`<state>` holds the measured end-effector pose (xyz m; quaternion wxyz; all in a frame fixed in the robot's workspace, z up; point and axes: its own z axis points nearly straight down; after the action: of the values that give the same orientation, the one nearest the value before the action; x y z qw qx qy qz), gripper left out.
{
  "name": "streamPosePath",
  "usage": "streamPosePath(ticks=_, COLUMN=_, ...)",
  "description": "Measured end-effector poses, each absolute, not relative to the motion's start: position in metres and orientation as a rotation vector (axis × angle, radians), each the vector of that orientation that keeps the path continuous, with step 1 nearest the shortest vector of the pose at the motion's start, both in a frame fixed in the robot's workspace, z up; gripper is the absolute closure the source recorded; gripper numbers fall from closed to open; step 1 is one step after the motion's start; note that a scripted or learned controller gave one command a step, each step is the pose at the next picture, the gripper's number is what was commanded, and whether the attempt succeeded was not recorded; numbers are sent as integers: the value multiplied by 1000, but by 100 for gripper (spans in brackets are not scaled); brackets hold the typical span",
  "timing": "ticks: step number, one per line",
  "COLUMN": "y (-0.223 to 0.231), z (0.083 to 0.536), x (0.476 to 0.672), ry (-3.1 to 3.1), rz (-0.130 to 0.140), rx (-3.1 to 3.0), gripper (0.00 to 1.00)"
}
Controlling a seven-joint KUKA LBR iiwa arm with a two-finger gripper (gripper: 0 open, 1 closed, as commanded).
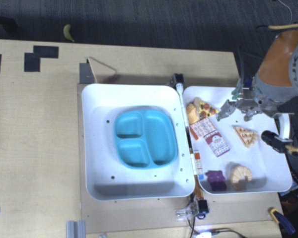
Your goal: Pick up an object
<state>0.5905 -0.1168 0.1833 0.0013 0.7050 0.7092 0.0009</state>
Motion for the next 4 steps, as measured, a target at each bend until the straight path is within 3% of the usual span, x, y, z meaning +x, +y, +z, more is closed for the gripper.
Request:
streamPosePath(ticks=1, y=-101, z=98, x=571, ry=2220, rz=11, rx=2210, gripper=0)
streamPosePath(ticks=2, y=-100, z=110, x=573, ry=2225, rz=17, rx=2204, gripper=100)
streamPosePath(ticks=3, y=-100, z=110, x=572, ry=2226, rz=16, rx=2204, gripper=0)
streamPosePath(ticks=4, y=-99, z=120, x=574, ry=2229, rz=20, rx=2197, gripper=100)
